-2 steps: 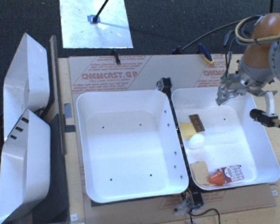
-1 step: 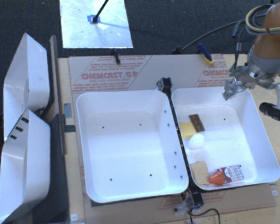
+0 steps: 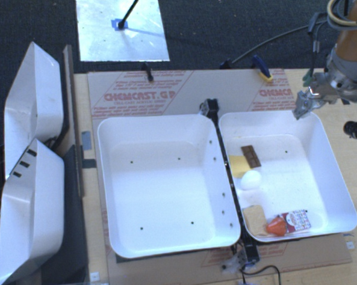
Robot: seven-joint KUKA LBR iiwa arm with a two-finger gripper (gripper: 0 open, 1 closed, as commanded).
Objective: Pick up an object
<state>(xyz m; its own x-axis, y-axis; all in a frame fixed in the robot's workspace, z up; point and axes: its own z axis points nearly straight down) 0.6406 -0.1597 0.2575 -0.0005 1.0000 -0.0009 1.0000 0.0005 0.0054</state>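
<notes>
The right bin point(image 3: 324, 160) holds a small cluster along its left side: a brown bar point(image 3: 250, 156), a yellow piece point(image 3: 238, 165), a white egg-shaped object point(image 3: 251, 179), a tan square point(image 3: 254, 218), and a red and white packet point(image 3: 289, 222) near the front wall. My gripper point(image 3: 302, 108) hangs over the far right corner of this bin, well apart from those objects. Nothing shows between its fingers.
The left bin point(image 3: 115, 143) sits beside the right one, with a black clamp point(image 3: 211, 107) at the far end of their shared edge. Spare white bins point(image 3: 33, 178) stand stacked at far left. A metal plate point(image 3: 121, 28) lies beyond the bench.
</notes>
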